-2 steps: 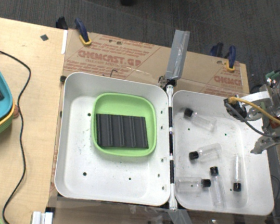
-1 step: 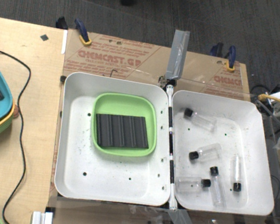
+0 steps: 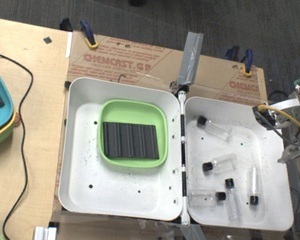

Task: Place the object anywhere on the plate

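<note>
I am at the very start of the job, as I judge it: nothing lies on the green plate (image 3: 132, 135) except its own dark ribbed mat (image 3: 131, 141), and no object is picked up yet. The plate sits in the left bin (image 3: 73, 178), a little toward the far side. The things I can choose from are in the right bin (image 3: 270, 217): several small clear tubes with black caps, lying flat and scattered. One tube (image 3: 213, 128) lies near the far left corner, another tube (image 3: 219, 162) is close to the middle, and three more are grouped near the front, with one upright-looking tube (image 3: 252, 186) toward the right.

My arm is at the right edge of the picture, beside the right bin and above its far right corner. My claw (image 3: 293, 152) seems to be there, but whether it is released or clenched I cannot tell.

The next move, I think, is to come over one tube that lies apart from the others, go down and close on it. The tubes are round and smooth, so they may roll or slip away.
</note>
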You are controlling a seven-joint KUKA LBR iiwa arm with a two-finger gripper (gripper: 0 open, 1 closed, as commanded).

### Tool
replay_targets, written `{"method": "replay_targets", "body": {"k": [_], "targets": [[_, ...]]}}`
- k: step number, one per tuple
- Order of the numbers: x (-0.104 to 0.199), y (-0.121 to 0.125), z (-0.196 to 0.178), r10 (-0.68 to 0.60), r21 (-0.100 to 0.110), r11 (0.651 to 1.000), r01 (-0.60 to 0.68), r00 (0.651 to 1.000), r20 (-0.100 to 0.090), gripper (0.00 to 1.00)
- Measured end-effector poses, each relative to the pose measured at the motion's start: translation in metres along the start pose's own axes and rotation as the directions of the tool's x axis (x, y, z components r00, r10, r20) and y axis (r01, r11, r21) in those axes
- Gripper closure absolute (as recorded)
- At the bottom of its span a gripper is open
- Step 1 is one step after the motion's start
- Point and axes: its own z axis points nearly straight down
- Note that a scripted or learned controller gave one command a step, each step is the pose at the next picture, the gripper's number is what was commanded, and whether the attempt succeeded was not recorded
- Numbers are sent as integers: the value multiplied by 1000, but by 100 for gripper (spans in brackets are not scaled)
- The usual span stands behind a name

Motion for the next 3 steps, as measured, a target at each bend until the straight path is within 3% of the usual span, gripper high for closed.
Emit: {"method": "replay_targets", "body": {"k": [1, 2, 3], "targets": [[3, -47, 3, 1, 0, 1000, -1, 1000, 0, 0], [-7, -43, -2, 6, 0, 1000, -6, 1000, 1, 0], [-24, -90, -46, 2, -2, 1000, -2, 1000, -1, 0]]}}
